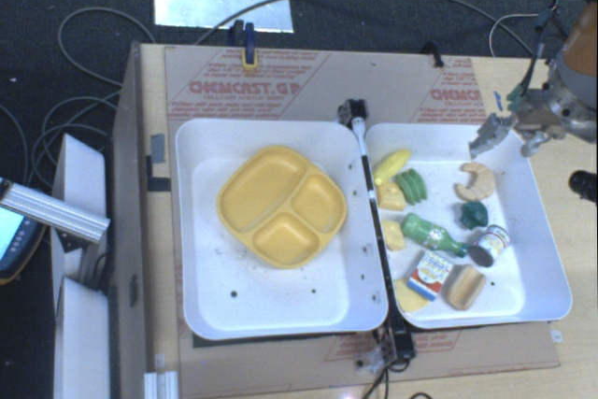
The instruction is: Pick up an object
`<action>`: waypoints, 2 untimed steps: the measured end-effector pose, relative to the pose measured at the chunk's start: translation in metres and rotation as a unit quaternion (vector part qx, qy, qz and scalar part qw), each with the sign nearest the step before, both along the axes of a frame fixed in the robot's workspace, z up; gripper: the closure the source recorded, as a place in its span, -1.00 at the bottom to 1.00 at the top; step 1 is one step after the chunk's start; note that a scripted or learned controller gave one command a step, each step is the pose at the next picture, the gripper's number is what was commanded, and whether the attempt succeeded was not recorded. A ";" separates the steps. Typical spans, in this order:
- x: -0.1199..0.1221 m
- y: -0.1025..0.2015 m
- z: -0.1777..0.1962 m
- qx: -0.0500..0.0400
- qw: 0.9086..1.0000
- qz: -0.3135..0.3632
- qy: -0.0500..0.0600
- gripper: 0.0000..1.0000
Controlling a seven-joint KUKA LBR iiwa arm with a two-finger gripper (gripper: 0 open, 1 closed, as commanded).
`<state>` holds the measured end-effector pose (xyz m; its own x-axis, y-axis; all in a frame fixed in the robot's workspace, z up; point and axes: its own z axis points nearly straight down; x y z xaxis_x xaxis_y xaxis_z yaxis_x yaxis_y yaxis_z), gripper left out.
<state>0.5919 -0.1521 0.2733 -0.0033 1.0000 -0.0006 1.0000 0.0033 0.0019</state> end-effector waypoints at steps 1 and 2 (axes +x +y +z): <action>-0.011 -0.030 -0.097 0.000 1.000 -0.001 0.001 -1.00; -0.030 -0.029 -0.189 0.000 1.000 -0.001 0.000 -1.00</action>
<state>0.5618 -0.1810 0.0844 -0.0015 1.0000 -0.0006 1.0000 0.0015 0.0014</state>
